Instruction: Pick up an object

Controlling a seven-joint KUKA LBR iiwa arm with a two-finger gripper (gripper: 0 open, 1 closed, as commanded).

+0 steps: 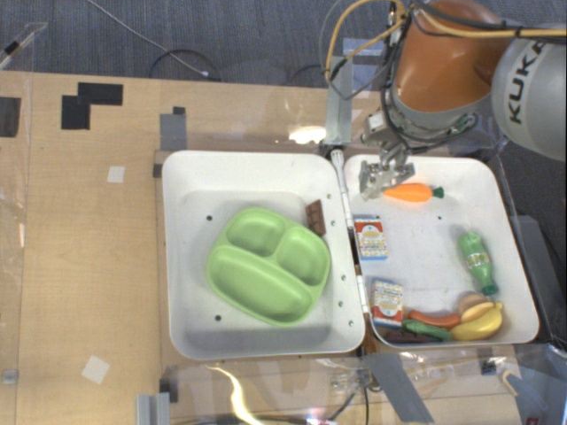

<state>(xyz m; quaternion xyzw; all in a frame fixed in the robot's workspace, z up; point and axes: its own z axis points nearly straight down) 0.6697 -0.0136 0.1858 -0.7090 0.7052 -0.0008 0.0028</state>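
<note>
Right, I've got the gripper low over the right bin's back left corner, jaws slightly apart and holding nothing, the orange carrot lying just beside them, to their right.

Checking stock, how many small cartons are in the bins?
2, both in the right bin: one carton beside the left wall, the other carton near the front corner. More could hide under the arm.

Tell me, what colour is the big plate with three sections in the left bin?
The divided plate is light green, seen clearly in the camera view.
</note>
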